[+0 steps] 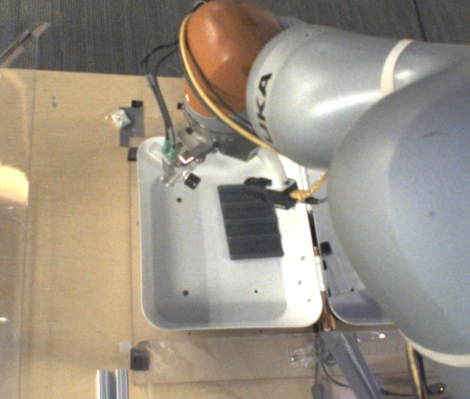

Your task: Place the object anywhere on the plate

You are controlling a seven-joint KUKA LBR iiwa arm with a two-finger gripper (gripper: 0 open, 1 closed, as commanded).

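Camera view places the likely object, a small black piece (191, 181), near the top left corner of the left bin (168, 293), just beside the gripper (174, 171). Contact between the two cannot be confirmed, and whether the gripper is clenched, released or grasping the piece cannot be told at this angle. The plate (252, 223), a dark ridged slab, lies flat toward the bin's right edge, about midway along it and apart from the piece; nothing rests on its visible face. Judgement: the step in hand is the pick-up, and the placing is not yet done. The next move calls for a confirmed hold on the piece, a lift clear of the bin floor, a short carry toward the right edge, and a release over the slab, where any spot will serve. Risk noted: the piece is small and sits close to the bin wall, so a grasp may slip. The arm (384, 115) reaches in from the right across the right bin (353, 307), with the orange band (218, 40) above the wrist and the wrist angled down into the corner.
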